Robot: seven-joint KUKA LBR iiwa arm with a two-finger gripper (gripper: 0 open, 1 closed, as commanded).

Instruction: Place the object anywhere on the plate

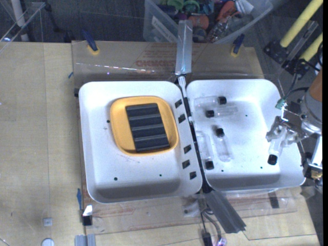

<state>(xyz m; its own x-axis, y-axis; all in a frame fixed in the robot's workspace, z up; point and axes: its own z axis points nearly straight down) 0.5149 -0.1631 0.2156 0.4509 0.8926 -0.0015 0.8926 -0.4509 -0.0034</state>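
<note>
The tool (281, 137) hangs over the right bin's (241, 174) right edge, apparently clamped on a clear vial with a black cap (274, 151); I judge the pick made. Similar vials (221, 142) lie just to its left. Well beyond those, in the left bin (97, 178), the yellow plate (119, 122) carries only a black ridged block (147, 127); the carry and release remain.

From my feed the light is even and fairly bright, falling from above. The white bins (233, 176) glare softly, nearly washed out. Shadows beside the yellow plate (119, 132) are faint. Beyond the bins the background sits dim and slightly soft.
</note>
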